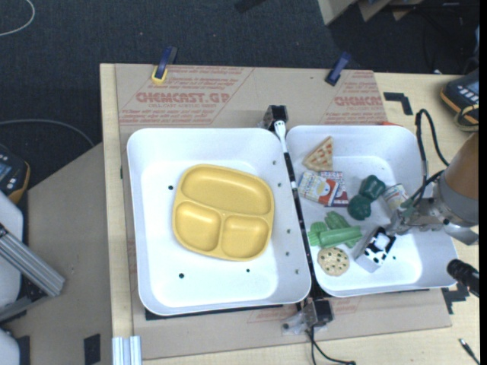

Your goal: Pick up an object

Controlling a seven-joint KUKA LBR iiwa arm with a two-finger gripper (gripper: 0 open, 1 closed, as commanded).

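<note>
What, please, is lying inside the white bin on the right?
The right white bin holds a pizza-slice toy, a red-and-white carton, a dark green dumbbell, a green leafy vegetable toy, a round cookie and a black-and-white block. The gripper covers whatever lies beneath it.

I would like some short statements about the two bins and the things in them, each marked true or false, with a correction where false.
1. The yellow divided plate lies in the left bin. True.
2. The cookie lies on the yellow divided plate. False: it lies in the right bin, near its front edge.
3. The pizza slice is nearer the back of the right bin than the cookie. True.
4. The gripper is above the left bin. False: it is above the right bin, close to the black-and-white block.
5. The yellow divided plate has three compartments. True.
</note>
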